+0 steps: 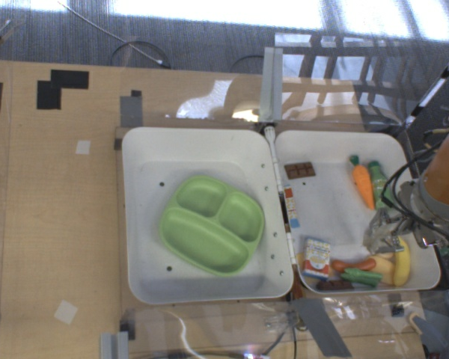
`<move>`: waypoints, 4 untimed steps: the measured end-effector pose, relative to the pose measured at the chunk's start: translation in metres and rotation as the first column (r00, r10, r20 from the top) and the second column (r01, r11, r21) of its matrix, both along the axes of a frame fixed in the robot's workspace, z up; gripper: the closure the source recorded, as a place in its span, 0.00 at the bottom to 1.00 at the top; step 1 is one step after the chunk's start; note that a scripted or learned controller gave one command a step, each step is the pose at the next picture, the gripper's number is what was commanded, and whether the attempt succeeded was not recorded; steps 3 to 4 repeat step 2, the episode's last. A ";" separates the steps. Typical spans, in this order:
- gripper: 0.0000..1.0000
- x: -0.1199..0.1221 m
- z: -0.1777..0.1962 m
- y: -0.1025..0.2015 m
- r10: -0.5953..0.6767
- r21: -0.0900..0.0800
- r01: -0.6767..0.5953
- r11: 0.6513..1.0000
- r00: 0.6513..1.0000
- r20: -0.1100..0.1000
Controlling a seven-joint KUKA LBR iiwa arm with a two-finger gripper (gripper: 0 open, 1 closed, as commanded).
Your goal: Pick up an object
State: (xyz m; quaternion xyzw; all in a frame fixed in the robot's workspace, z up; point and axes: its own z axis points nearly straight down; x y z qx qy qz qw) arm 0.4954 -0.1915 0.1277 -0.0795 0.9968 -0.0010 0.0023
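Tabletop [52, 223] carries two white bins side by side. Left bin [146, 200] holds a green divided plate [212, 223]. Right bin [325, 208] has the candidates: carrot [363, 185] upper right, green item just beside it, brown chocolate bar [299, 170] near the top left, small carton [316, 257] at the lower edge, red and green pieces next to it, banana [401, 264] in the lower right corner. Arm comes in from the right; pincer [385, 234] sits low over the right bin, just above the banana. Can't tell whether it's apart or together, metal blurs into clutter. Nothing visibly held. Judgement: banana is the nearest target. Centre over its middle, align across its narrow width, drop straight, avoid bin wall and neighbouring pieces.
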 end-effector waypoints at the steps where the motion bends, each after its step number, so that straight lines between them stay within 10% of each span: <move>1: 0.00 0.001 0.001 0.002 0.004 0.001 -0.004 1.000 1.000 0.002; 2: 0.00 0.083 -0.038 0.011 -0.141 0.001 0.141 0.990 0.990 0.010; 4: 0.00 0.083 -0.038 0.011 -0.141 0.001 0.141 0.990 0.990 0.010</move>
